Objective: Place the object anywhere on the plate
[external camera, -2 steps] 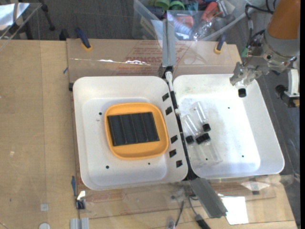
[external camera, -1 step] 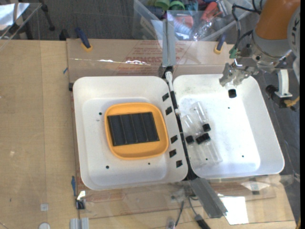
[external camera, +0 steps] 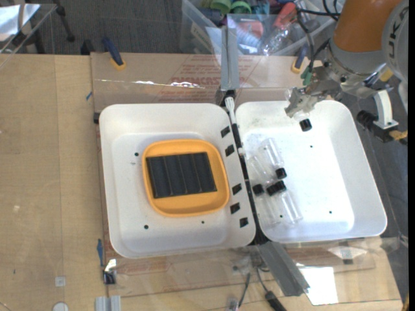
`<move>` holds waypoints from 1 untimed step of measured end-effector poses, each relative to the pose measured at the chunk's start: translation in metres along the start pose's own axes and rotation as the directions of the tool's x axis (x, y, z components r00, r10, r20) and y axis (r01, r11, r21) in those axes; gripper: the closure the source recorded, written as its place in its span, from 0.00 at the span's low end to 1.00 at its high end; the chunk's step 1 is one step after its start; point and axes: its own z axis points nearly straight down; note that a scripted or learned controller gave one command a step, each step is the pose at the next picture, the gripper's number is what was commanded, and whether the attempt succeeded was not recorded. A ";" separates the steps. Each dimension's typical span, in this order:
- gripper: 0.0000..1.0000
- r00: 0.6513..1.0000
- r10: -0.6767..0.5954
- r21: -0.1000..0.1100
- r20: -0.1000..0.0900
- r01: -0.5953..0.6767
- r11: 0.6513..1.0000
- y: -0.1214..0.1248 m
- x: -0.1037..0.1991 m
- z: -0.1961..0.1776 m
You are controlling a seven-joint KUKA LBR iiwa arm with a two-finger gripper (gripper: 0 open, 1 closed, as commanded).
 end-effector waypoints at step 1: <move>1.00 0.988 -0.153 0.000 0.000 0.153 0.988 0.013 0.053 0.032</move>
